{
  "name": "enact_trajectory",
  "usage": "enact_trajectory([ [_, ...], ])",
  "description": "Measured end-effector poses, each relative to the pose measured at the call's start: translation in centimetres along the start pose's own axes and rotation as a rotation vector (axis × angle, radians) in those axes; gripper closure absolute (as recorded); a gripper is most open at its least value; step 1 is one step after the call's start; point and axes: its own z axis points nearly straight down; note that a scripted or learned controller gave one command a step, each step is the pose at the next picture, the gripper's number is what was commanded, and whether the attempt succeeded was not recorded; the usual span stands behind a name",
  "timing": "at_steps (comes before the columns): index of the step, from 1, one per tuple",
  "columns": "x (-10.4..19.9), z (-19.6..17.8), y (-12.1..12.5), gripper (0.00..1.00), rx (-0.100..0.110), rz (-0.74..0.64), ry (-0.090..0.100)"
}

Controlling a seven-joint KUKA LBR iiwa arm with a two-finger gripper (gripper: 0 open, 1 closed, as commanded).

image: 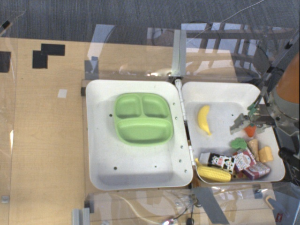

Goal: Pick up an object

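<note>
Nearest along the front wall of the right bin [220, 100] lie one corn cob [213, 174], one black-and-white carton [221, 161], one pink-and-white packet [243, 160] and one purple box [256, 171]. Just behind them sit one green piece [238, 143], one tan piece [254, 147] and one yellow-orange piece [266, 154]. Farther back one banana [203, 119] lies alone on bare floor, and the claw [247, 122] hangs low over one small orange-red piece [250, 131], seemingly touching it. Whether its prongs are apart or together I cannot tell, so no hold is certain. I judge this the descent or closing step; next it must clamp that piece firmly and lift straight, clear of the neighbours. In the left bin [101, 139] rests one green divided plate [143, 118], and both bins share the wooden surface [42, 139]
</note>
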Motion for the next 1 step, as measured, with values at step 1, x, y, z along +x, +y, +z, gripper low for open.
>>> enact_trajectory([
  [1,4.14,13.02,4.77,0.0,0.001,-0.055,0.0],
])
